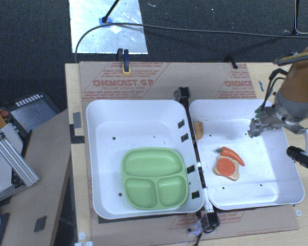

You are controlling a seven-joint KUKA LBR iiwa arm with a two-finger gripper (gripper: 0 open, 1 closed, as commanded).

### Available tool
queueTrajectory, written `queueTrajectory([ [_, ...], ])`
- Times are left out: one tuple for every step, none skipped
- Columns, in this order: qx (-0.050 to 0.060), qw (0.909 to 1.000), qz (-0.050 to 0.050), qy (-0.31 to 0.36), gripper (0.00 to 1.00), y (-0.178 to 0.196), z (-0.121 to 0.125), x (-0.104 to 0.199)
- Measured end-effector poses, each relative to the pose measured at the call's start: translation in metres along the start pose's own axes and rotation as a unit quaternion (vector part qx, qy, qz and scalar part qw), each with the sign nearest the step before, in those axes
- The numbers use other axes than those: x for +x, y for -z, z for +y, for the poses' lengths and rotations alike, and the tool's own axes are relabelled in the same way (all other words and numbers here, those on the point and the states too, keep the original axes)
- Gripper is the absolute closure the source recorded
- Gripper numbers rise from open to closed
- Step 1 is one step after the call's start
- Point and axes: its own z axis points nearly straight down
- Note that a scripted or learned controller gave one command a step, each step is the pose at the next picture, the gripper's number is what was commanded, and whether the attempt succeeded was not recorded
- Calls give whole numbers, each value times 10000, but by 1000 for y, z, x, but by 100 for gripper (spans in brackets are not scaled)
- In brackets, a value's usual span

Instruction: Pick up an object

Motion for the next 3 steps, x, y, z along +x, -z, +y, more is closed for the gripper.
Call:
queueTrajectory([
  [0, 10000, 3, 14, 100, 54, -5, 7],
  [12, 10000, 5, 15, 100, 64, -4, 7],
  [17, 10000, 15, 40, 100, 73, -2, 59],
])
